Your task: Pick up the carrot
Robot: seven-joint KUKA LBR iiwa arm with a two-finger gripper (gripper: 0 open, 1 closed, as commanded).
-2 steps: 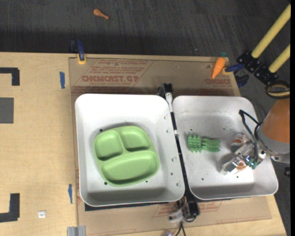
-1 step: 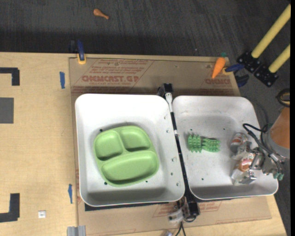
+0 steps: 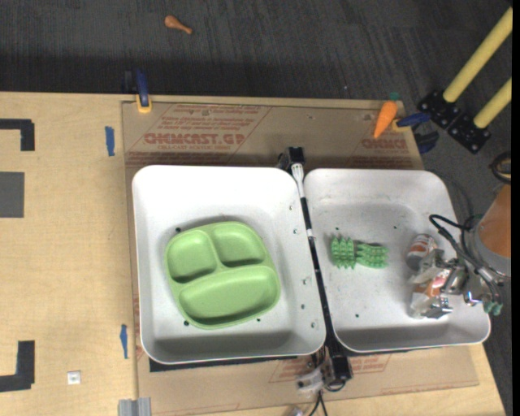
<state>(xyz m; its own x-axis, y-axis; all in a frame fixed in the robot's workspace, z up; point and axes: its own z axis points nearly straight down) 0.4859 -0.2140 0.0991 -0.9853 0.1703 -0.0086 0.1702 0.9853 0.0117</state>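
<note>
My gripper (image 3: pixel 428 279) hangs low over the right side of the right bin (image 3: pixel 382 191), close to its right wall. A small orange and white piece (image 3: pixel 435 283) shows in the middle of the gripper's metal parts. It may be the carrot, but it is too small and cluttered to be sure. Cables and the wrist hide the area right behind it.
A green spiky toy (image 3: pixel 357 253) lies mid-bin, left of the gripper. The left bin (image 3: pixel 154 244) holds a green divided plate (image 3: pixel 222 272). An orange clamp (image 3: pixel 384 119) sits on the cardboard behind the right bin. A small orange item (image 3: pixel 177 24) lies on the dark floor.
</note>
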